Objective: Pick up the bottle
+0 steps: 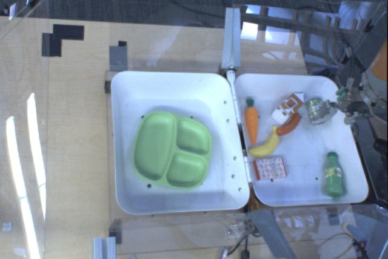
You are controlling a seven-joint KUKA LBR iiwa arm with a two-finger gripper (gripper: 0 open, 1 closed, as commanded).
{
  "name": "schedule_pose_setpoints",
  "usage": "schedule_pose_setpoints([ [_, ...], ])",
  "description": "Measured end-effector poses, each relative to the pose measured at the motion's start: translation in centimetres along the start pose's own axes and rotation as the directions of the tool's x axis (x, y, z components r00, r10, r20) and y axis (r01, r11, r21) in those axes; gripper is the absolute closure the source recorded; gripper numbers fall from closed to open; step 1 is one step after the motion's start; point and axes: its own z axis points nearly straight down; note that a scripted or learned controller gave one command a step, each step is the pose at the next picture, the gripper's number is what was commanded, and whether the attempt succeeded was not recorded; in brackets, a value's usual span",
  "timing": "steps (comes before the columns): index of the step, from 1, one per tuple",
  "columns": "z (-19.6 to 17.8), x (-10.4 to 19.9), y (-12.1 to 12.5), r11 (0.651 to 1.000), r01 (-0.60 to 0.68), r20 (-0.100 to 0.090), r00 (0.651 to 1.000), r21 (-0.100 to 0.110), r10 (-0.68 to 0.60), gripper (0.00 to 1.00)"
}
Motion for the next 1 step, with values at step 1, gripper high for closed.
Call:
schedule_pose_setpoints([
  [1, 9.62, 0.48, -4.61, 0.985, -0.172, -0.005, 0.985, 0.000, 0.172, 0.00],
])
